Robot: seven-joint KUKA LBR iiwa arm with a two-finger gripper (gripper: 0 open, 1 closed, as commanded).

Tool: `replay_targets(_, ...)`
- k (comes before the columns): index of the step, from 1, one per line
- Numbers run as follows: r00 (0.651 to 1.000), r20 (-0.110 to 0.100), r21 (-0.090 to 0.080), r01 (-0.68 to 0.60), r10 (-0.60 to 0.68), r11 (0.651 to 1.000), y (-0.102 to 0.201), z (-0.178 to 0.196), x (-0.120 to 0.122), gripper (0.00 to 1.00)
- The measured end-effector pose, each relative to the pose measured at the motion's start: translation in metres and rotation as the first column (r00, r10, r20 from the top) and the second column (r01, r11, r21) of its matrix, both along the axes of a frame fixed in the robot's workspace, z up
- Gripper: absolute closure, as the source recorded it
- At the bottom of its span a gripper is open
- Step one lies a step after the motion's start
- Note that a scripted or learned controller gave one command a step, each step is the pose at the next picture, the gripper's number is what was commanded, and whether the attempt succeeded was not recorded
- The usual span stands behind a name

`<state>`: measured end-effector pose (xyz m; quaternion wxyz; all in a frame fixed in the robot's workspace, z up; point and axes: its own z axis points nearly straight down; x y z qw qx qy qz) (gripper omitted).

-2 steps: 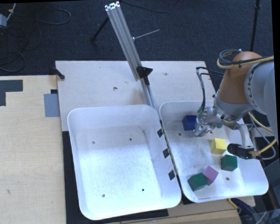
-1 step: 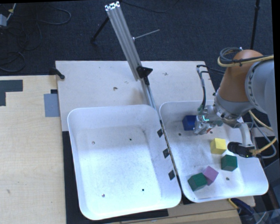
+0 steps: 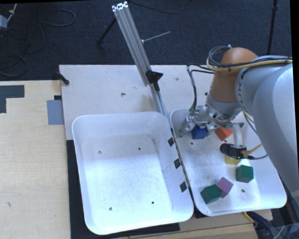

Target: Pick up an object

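Nearest, lying in right shallow white bin (image 3: 207, 161): dark green cube (image 3: 210, 193), purple cube (image 3: 225, 186). Hanging over small blue block (image 3: 199, 132) at far end: two-finger gripper (image 3: 195, 125), closure unclear. Probably handling light, rigid; gripping opposite flat faces.

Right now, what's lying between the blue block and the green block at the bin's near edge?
In the camera view, bare white bin floor separates the blue block from the green block.
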<state>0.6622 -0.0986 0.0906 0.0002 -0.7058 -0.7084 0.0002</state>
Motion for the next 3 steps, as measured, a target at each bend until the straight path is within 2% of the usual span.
replay_targets(1,1.000,-0.004,0.000,-0.001,0.001,1.000,-0.002,0.010,-0.002,1.00)
replay_targets(2,1.000,0.003,0.003,-0.002,0.002,1.000,0.076,0.105,-0.031,1.00)
replay_targets(3,1.000,-0.004,0.003,-0.003,0.003,1.000,0.146,0.110,-0.047,1.00)
